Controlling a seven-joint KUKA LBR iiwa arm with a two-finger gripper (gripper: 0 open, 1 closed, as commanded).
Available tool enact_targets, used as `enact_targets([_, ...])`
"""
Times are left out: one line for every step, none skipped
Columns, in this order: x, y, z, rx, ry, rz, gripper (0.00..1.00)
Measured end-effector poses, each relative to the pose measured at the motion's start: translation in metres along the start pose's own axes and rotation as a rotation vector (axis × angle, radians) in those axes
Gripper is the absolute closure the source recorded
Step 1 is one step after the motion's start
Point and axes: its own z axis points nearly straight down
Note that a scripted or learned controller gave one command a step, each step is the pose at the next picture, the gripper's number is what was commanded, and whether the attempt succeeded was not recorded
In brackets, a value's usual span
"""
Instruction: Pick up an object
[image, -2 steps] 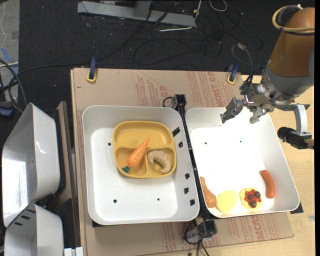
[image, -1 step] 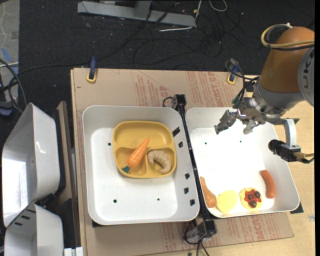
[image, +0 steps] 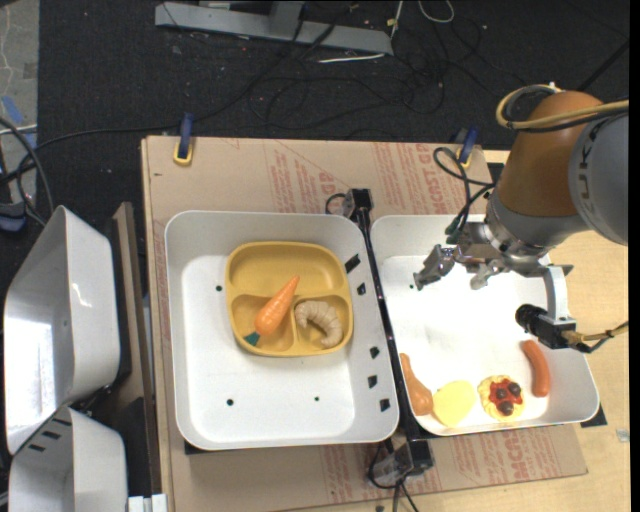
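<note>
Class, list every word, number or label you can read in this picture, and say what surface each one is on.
Red print on the brown board under the bins: upside down and faint, too blurred to read with confidence.
Grey arm: part of a dark marking at the picture's edge, cut off, unreadable.
Nothing else carries text.

1. The grey KUKA iiwa arm (image: 605, 170) has a smooth, rounded casing, with dark lettering partly visible on its side.
2. A broad, glossy orange band (image: 545, 150) wraps the segment above the wrist.
3. A thin yellowish cable (image: 520, 100) loops over the top of the orange band.
4. The two-finger metal gripper (image: 457, 268) is silver-grey, with dark fittings and angular brackets.
</note>
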Motion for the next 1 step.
enact_targets([-0.0007, 0.0072, 0.0467, -0.001, 0.0, 0.0, 0.0])
